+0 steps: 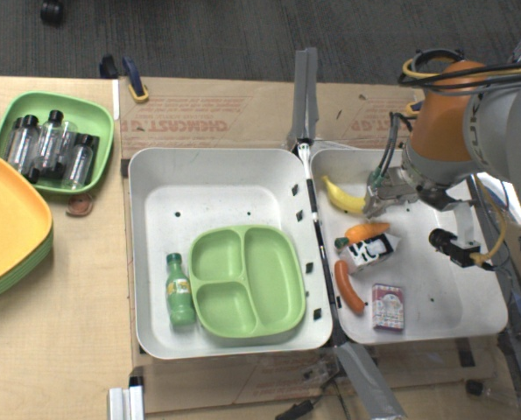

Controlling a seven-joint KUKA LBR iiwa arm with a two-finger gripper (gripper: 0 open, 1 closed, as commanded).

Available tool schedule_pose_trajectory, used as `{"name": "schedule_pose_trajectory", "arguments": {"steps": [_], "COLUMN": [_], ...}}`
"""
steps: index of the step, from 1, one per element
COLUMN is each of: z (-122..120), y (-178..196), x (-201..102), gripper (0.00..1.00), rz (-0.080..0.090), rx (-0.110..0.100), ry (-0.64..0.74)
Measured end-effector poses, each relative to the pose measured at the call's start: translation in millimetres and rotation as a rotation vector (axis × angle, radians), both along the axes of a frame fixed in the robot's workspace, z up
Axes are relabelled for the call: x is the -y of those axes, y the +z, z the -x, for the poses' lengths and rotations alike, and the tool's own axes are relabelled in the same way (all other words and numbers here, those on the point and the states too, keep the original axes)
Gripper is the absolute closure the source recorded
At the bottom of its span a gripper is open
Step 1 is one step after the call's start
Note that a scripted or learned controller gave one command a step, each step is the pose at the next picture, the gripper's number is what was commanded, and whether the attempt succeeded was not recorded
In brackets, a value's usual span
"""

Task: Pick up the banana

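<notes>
I'm counting two white bins [151,234], one banana [341,196], one carrot [366,232], one sausage [348,287], one green bottle [179,290], one green divided plate [245,280], and one small carton [388,307].

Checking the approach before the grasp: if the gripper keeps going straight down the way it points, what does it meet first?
Probably the banana: the gripper points down at its right end, though depth is unclear.

A light wooden counter [59,339] carries two shallow white bins, the left bin [146,234] and the right bin [444,318], touching side by side over brown cardboard [207,116]. At the counter's left edge sit stacked orange plates [10,226], and near its far left corner a green tray [98,125] of what look like small dark-capped bottles.
</notes>
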State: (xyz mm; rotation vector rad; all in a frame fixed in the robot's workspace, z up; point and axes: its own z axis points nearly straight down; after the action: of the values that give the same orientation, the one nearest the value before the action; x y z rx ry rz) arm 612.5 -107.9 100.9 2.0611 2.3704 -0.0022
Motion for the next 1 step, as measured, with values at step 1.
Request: {"name": "schedule_pose_trajectory", "arguments": {"steps": [1], "z": [28.2], "y": [-9.5], "x": [59.1], "gripper": [1.00], "rz": [-0.001], "rx": [-0.002], "ry": [-0.167]}}
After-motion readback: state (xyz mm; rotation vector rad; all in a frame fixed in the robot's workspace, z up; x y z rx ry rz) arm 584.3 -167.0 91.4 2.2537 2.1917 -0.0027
